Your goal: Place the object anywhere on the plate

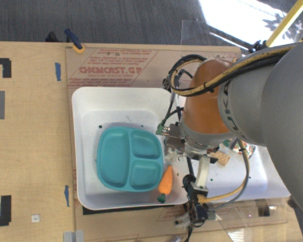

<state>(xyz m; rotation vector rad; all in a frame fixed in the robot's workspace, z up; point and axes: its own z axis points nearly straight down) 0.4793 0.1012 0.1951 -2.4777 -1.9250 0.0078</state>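
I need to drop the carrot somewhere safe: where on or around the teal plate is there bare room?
The plate has bare compartments: the large left one and two smaller right ones. White bin floor lies free above and left of the plate. The plate's right side is crowded: the carrot lies against its lower right rim beside the arm.

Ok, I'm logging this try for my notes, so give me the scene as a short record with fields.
plate: teal, three compartments, lying in the left bin
carrot: orange with a green end, in the bin beside the plate's lower right edge
carrot on plate: no, it lies on the bin floor
bin: white, shallow
arm: grey with an orange band, over the gap between the bins
gripper: hidden under the wrist, state not readable
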